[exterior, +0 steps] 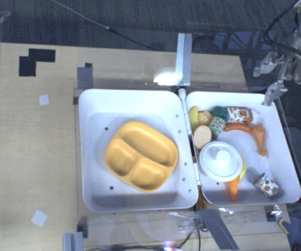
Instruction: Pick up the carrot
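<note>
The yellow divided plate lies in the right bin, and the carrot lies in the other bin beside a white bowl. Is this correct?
Not quite: the camera view shows the yellow divided plate in the left bin, not the right one. The carrot lies in the other, right bin, beside the white bowl, as you said.

The small orange plastic carrot [233, 189] lies flat in the right white bin [291, 156], close to its near edge, pointed tip toward that edge, thick end tucked under the white bowl's [221, 160] rim.
</note>
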`<action>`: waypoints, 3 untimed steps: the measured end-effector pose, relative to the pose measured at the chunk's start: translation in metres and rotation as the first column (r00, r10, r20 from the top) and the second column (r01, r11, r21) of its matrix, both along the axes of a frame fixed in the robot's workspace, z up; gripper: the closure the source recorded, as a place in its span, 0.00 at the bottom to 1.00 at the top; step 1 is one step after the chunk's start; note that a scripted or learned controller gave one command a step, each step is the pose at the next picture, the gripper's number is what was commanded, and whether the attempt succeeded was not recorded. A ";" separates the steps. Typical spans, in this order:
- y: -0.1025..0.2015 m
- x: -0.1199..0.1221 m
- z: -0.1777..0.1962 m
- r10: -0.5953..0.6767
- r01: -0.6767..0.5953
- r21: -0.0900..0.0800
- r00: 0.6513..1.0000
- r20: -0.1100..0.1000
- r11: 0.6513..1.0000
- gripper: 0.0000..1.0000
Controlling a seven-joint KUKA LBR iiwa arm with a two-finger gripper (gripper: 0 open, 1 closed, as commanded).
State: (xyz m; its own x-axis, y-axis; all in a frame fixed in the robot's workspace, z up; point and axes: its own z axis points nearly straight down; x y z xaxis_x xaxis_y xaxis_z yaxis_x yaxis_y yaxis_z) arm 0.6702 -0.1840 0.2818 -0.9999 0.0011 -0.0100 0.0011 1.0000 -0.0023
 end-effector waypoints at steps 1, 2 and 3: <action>-0.020 -0.071 -0.177 -0.326 0.326 0.004 0.945 0.003 0.945 0.00; 0.038 -0.168 -0.192 -0.244 0.244 0.003 0.970 -0.004 0.970 0.00; 0.089 -0.172 -0.187 -0.621 0.621 0.005 0.784 -0.007 0.784 0.00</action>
